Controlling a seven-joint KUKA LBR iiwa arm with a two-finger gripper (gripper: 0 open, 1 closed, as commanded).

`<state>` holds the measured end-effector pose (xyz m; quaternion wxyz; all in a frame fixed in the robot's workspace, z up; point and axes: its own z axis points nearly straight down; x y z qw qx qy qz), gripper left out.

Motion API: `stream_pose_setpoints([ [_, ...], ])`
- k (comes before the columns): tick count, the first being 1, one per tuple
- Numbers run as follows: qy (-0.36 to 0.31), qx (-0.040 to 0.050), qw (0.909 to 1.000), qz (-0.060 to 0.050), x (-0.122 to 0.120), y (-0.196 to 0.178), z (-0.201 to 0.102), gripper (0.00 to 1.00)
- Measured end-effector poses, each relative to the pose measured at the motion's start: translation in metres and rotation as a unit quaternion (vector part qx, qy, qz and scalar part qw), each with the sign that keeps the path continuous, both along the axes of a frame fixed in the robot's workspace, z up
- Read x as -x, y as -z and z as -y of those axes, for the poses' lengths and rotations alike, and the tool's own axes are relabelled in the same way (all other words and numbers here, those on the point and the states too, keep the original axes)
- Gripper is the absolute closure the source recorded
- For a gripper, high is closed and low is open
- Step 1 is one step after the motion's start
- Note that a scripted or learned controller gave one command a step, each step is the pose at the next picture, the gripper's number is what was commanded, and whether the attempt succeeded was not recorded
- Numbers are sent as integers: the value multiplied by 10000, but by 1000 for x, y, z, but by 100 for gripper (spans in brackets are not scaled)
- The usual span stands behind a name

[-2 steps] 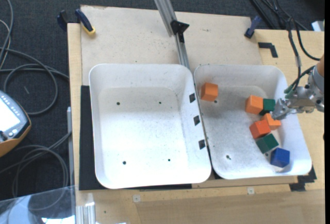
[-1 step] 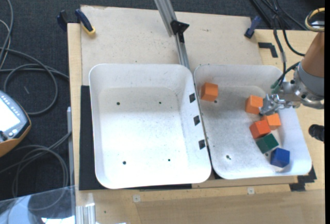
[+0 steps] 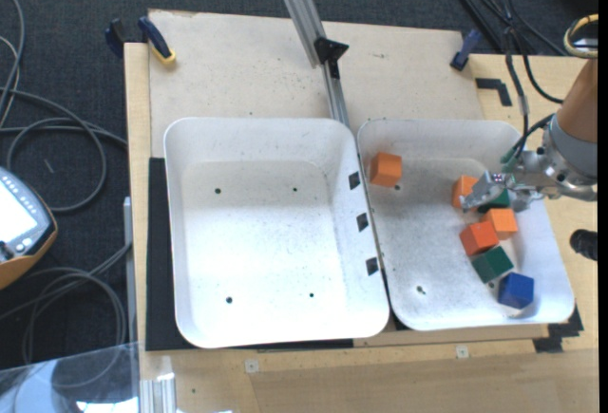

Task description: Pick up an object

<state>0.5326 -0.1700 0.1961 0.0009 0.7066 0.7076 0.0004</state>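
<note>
Several blocks lie in the right bin (image 3: 427, 307). One orange block (image 3: 385, 169) sits alone near its far left. A cluster on the right side has an orange block (image 3: 480, 236), a smaller orange block (image 3: 504, 221), a green block (image 3: 492, 263) and a blue block (image 3: 516, 290). My gripper (image 3: 486, 194) is low over the top of this cluster, right beside another orange block (image 3: 464, 187). A dark green piece (image 3: 494, 204) shows just beneath it. The gripper body hides what lies directly under it.
The left bin (image 3: 190, 212) stands beside the right one, with black clips (image 3: 362, 221) along the shared wall. A metal pole (image 3: 302, 3) slants up from behind the bins. Blue clamps (image 3: 157, 39) sit at the board's far corners, cables on the floor around.
</note>
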Motion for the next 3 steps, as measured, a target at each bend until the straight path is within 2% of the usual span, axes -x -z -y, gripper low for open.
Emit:
stream_pose_setpoints([
  [1, -5, 2, 10000, 35, 10, 78, 4, 0],
  [2, 7, 29, 10000, 61, 36, 92, 8, 0],
  [3, -10, 2, 10000, 18, -41, 96, 18, 0],
])
